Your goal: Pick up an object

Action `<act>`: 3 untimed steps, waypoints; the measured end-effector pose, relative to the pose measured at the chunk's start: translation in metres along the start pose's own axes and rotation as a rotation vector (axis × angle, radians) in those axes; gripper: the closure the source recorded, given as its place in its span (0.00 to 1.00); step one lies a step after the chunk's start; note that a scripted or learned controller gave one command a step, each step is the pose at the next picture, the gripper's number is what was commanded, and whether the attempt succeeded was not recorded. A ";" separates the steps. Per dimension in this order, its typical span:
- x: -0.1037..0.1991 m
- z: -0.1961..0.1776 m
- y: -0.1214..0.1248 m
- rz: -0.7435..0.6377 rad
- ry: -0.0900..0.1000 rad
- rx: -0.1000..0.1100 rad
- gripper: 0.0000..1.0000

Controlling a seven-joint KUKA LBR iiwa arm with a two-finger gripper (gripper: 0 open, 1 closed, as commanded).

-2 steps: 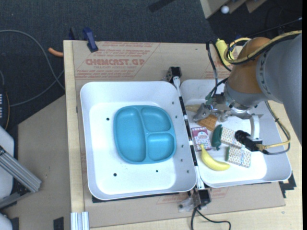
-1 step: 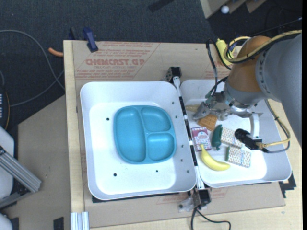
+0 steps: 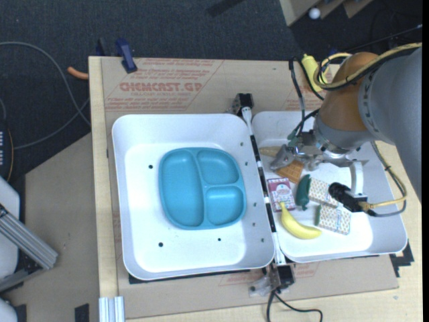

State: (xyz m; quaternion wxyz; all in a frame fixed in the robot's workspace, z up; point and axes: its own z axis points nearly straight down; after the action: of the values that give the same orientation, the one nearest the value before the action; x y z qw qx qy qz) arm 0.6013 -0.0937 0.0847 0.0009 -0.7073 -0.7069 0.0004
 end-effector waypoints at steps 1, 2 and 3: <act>0.000 -0.010 0.001 0.000 0.000 -0.002 1.00; 0.000 -0.010 0.001 0.000 0.000 -0.002 0.00; -0.015 0.000 -0.033 0.001 0.000 0.000 0.00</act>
State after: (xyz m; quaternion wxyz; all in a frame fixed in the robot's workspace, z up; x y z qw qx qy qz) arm 0.5688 -0.1091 0.0842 0.0009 -0.7075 -0.7067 0.0006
